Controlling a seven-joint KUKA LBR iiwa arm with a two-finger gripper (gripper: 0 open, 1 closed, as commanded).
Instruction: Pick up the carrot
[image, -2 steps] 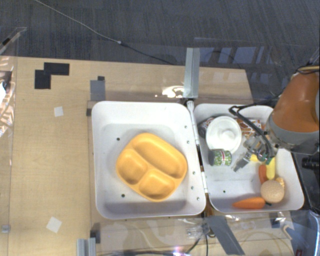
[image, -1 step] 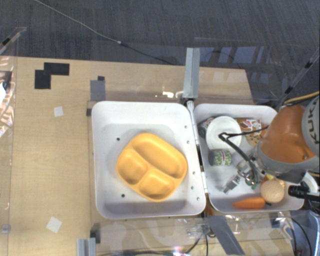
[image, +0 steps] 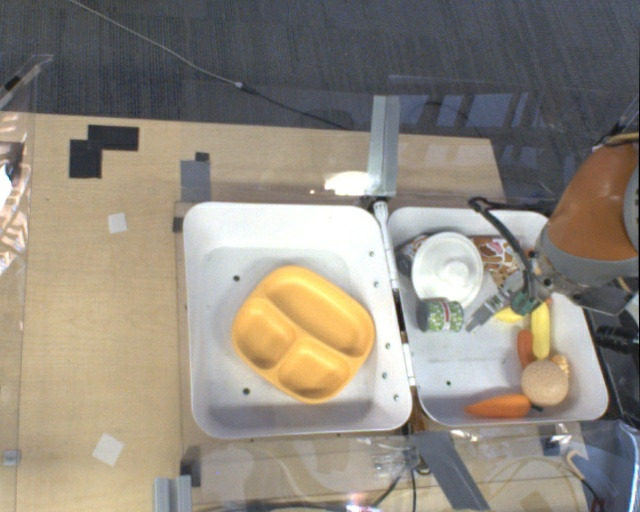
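where the two white bins sit side by side on the worktop (image: 90, 330), the left bin (image: 215, 250) holds one thing: a yellow divided plate (image: 303, 331) with three compartments, lying near the middle of that bin's floor.

the right bin (image: 450, 385) is more crowded. a white bowl (image: 447, 266) sits toward the far end of that bin, overlapping a printed packet (image: 497, 257) on its right; the packet's print is too small to read. just in front of the bowl lies a small can (image: 441, 316) on its side with a green-and-white label, its writing also unreadable. to the right of the can is a yellow banana (image: 540, 330), with a short orange piece (image: 525, 348) touching its left side. in front of the banana rests a round tan ball-like thing (image: 545, 382). the carrot (image: 498, 406) lies flat along the near wall of the right bin, just left of and touching that ball.

the arm (image: 595, 215) reaches over the far right corner of the right bin, and its fingers (image: 505, 303) point down between the can and the banana; whether they are open or closed cannot be told. the carrot lies apart from them.
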